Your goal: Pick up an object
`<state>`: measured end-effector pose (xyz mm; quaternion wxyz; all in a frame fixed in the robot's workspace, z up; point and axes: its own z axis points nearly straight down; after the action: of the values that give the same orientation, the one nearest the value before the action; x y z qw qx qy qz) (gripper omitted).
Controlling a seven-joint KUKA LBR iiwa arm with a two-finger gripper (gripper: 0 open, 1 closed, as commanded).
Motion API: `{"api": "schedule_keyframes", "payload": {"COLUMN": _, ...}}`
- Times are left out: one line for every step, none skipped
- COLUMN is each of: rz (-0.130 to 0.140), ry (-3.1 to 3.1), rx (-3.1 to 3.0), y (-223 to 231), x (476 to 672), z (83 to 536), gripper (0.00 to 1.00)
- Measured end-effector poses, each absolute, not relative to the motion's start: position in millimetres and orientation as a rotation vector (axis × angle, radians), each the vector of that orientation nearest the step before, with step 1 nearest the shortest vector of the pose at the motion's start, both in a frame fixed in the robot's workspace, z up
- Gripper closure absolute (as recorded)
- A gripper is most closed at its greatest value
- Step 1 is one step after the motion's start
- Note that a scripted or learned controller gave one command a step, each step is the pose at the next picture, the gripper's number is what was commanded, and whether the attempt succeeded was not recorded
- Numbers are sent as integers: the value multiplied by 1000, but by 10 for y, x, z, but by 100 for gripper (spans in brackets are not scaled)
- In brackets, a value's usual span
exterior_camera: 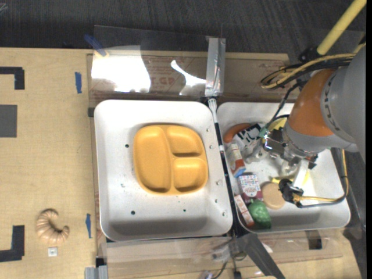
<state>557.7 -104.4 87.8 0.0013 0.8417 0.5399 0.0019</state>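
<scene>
Several small items [251,186] lie jumbled just below & left of gripper [289,168], low in right bin [337,211] prob. for a grab; can't tell its state.

My arm [343,106]: matt grey shell, prob. painted metal, w/ a glossy orange band [311,112] that catches light. Left bin [110,156]: smooth white plastic, semi-gloss, soft sheen on the rim. Right bin [334,211]: same plastic. Yellow divided tray [170,158]: smooth moulded plastic, dull satin look. Bench top [40,156]: matt tan board, looks like cardboard or fibreboard, w/ matt blue tape bits [78,82]. Behind the bins, clear sheet [139,68], plastic, v. glossy w/ white glare. Metal-looking strip [215,65], brushed grey. Croissant-shaped thing [52,225]: ridged, matt tan surface. Green item [260,213]: bumpy, slightly shiny. Floor up top [174,4]: dark, rough, carpet-like.
</scene>
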Motion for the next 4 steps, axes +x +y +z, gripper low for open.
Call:
{"api": "schedule_keyframes", "payload": {"rz": 8, "ry": 2082, "rx": 2345, "y": -1048, "x": 5353, "z": 878, "gripper": 0}}
{"api": "schedule_keyframes", "payload": {"rz": 5, "ry": 2067, "rx": 2360, "y": -1266, "x": 4813, "z": 875, "gripper": 0}}
{"api": "schedule_keyframes", "payload": {"rz": 6, "ry": 2390, "rx": 2027, "y": -1161, "x": 5419, "z": 878, "gripper": 0}}
{"api": "schedule_keyframes", "payload": {"rz": 6, "ry": 2470, "rx": 1930, "y": -1267, "x": 5091, "z": 877, "gripper": 0}}
